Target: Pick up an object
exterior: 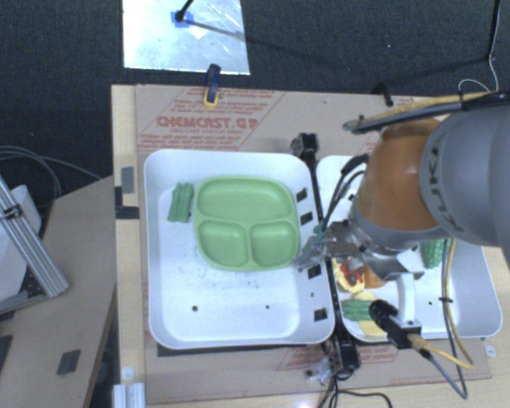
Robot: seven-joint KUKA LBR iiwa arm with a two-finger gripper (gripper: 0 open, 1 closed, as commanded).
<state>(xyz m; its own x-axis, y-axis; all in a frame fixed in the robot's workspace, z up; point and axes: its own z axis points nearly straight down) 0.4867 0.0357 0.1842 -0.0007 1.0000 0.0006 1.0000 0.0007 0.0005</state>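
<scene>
A brown board [212, 117] printed with red lettering lies flat on the bench beneath two white bins, its upper edge held by a yellow-and-black clamp [212, 86]. Beyond it, on dark carpet [51, 49], sits a shiny silver sheet [187, 25] carrying a small blue piece [180, 19] with a thin black rod slanting up from it. At far left, an aluminium frame rail [21, 236] runs diagonally over a tan table [59, 296], near grey cables [34, 158]. A thin black cable [493, 24] drops down at upper right.
</scene>
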